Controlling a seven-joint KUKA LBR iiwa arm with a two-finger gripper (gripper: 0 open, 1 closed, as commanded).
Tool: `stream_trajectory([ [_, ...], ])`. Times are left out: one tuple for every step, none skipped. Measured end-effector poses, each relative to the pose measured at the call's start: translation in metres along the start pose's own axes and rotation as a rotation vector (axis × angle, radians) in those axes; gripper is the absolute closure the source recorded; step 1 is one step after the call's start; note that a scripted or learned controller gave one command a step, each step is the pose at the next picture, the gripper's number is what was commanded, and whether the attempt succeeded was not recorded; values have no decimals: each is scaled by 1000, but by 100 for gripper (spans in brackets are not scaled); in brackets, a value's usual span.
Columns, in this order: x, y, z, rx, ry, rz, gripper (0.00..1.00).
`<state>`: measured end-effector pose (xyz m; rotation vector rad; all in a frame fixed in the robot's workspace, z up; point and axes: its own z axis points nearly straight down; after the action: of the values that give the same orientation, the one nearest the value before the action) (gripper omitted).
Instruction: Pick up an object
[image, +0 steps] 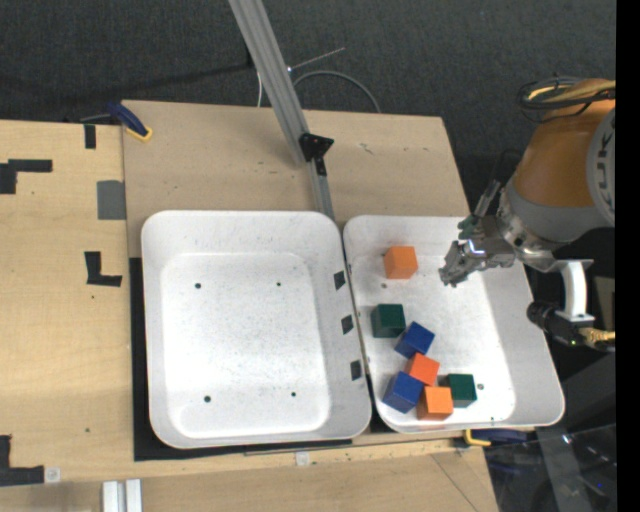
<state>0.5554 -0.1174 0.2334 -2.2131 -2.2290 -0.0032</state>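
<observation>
Camera view: two-finger gripper (458, 268) hovers above the right shallow white bin (510, 330), beside the lone orange cube (400, 262).
Finger opening cannot be determined; nothing is visibly held. Risk: descending off-centre would nudge the cube aside, causing a missed grasp.

Light wood table (230, 160) carries two shallow white bins side by side: left bin (160, 235), right bin (520, 340); black tape marks (97, 267) at its left
</observation>
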Motion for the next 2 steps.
stream_trajectory([
  [53,4,11,2,0,1,100],
  [118,9,13,3,0,-1,100],
])
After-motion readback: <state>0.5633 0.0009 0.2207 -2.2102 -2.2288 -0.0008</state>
